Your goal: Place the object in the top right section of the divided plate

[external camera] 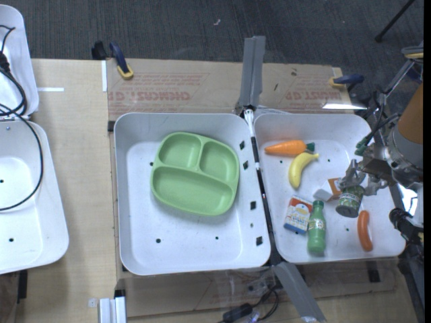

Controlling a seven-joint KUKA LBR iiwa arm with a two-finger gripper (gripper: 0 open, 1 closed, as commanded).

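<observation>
A green divided plate (196,173) lies in the left bin (135,247), with two small sections at its far side and one long section at its near side. All three sections hold nothing. My gripper (351,184) reaches in from the right over the right bin (337,247). It is shut on the top of a small greenish-grey can (349,203), which hangs tilted just below the fingers. The can is well to the right of the plate, near the right bin's right side.
The right bin also holds a carrot (288,148), a banana (300,168), a small white and blue box (297,215), a green bottle (316,227), an orange sausage (364,231) and a small orange piece (335,186) beside the can. A raised divider (252,147) separates the bins.
</observation>
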